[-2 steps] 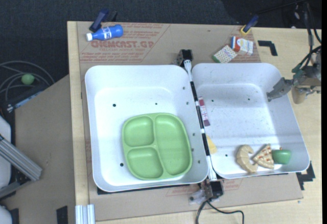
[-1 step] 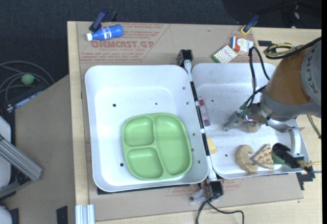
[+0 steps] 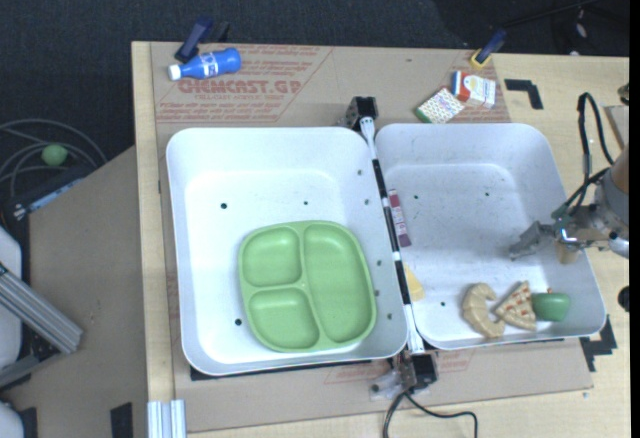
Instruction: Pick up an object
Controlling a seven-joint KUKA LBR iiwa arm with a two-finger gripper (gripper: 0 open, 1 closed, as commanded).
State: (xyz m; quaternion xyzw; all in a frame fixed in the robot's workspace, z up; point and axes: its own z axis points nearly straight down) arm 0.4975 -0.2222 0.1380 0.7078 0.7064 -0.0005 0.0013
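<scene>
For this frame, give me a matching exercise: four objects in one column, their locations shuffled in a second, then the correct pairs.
Objects:
1. green divided plate
2. blue and white bottle
3. pizza slice toy
4. gripper

Locations:
A. on the bench, behind the left bin
B. over the right side of the right bin
C. in the left bin, toward its front
D. front right corner of the right bin, beside a small green object

Pairs: 1-C, 2-A, 3-D, 4-B
</scene>
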